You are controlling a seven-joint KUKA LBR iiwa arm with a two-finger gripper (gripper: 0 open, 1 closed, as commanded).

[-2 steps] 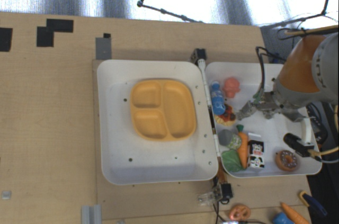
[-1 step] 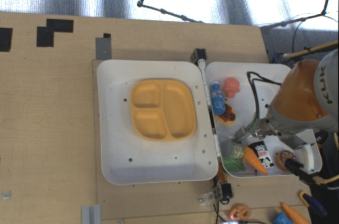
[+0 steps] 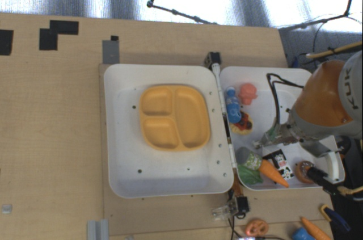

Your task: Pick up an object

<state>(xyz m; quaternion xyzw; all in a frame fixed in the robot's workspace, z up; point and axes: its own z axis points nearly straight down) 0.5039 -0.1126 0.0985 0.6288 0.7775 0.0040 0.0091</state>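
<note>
The toy carrot lay in the right bin, near that bin's front wall, with its orange body pointing toward the lower right and its green leafy top toward the divider between the two bins. Just beside it on the right sat a small black-and-white block, and further right a round brown toy resembling a doughnut. Toward the back of the same bin lay a blue bottle-shaped toy along the divider, a pink toy next to it, and a small multicoloured toy in red, yellow and black just in front of those.

The gripper hung over the middle of the right bin, above and behind the carrot and apart from it. Its fingers appeared as a small grey cluster under the wrist (their spacing could not be made out, so the state of the pincer cannot be told). No object was seen between them. The arm, grey with its orange band, entered from the right and covered part of the bin's right side.

The left bin held a yellow sectioned plate with three compartments, lying flat at its centre. On the bench in front of the bins lay a pretzel-shaped toy and an orange-and-blue toy.
</note>
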